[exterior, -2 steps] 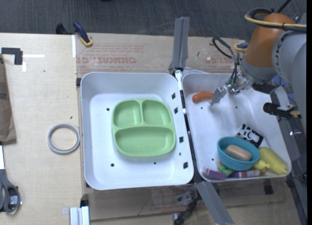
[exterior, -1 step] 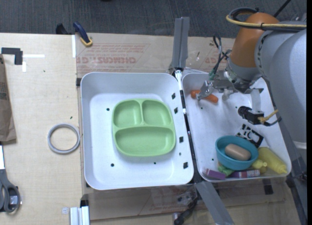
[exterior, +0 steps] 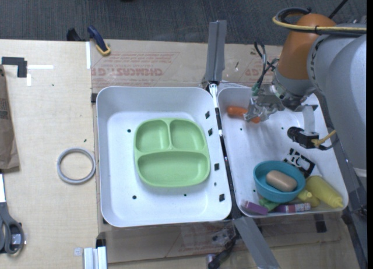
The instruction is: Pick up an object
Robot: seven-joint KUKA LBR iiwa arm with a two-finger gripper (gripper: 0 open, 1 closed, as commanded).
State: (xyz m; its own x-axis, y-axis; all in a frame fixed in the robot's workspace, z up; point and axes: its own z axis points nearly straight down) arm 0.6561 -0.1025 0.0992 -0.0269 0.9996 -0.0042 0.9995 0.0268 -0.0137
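Setting: pale wooden bench (exterior: 46,116) is carrying two shallow white bins side by side, with dark carpet lying beyond its far edge.
Bench, left part: grey ring of tape (exterior: 76,165) is lying flat on bare wood, well apart from the bins.
Left white bin (exterior: 108,145): light green three-compartment plastic plate (exterior: 172,152) is sitting flat at its centre.
Right white bin (exterior: 245,163): small orange carrot-shaped toy (exterior: 236,111) is lying near the far-left corner; blue bowl (exterior: 278,181) holding a tan oval bar (exterior: 281,180) is resting towards the near edge; yellow squeeze bottle (exterior: 323,191) is lying just beside the bowl.
Gripper (exterior: 255,115): is hanging over the far part of the right bin, just beside the orange toy's right end; cannot tell how it is set.
Orientation of orange toy: long axis is running roughly left to right, nearly level across the view; which end is the tip is too small to tell.
Progress: nothing is showing as lifted; the toy is looking to be resting on the bin floor, so, as a judgement, grasp and lift are remaining.
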